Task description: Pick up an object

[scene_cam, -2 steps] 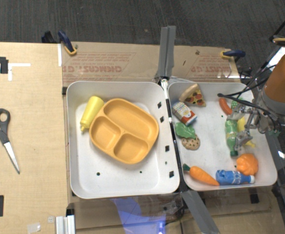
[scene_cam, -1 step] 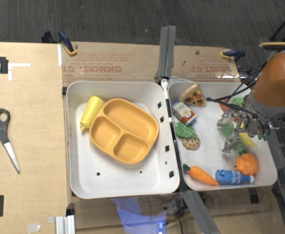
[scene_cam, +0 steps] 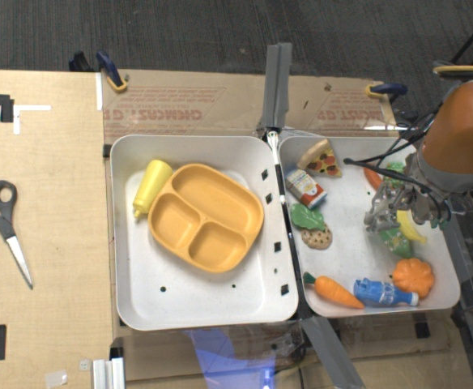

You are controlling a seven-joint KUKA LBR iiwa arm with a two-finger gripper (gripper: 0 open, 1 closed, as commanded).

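Note:
My gripper (scene_cam: 389, 215) reaches down into the right bin (scene_cam: 346, 217) from the right, under the orange-banded wrist (scene_cam: 457, 136). Its metal fingers hang over a cluster of green and yellow toys (scene_cam: 405, 232) near the bin's right wall. I cannot make out anything held between them. Around it lie a pizza slice (scene_cam: 321, 160), a small red-and-white carton (scene_cam: 305, 187), a green leaf piece (scene_cam: 307, 215), a cookie (scene_cam: 317, 237), a carrot (scene_cam: 336, 292), a blue tube (scene_cam: 385, 292) and an orange pumpkin (scene_cam: 414, 275).
The left bin (scene_cam: 139, 290) holds a yellow divided tray (scene_cam: 202, 215) and a yellow bottle (scene_cam: 151, 186). A grey divider bar (scene_cam: 275, 87) runs between the bins. Scissors (scene_cam: 8, 225) lie on the wooden bench at the left.

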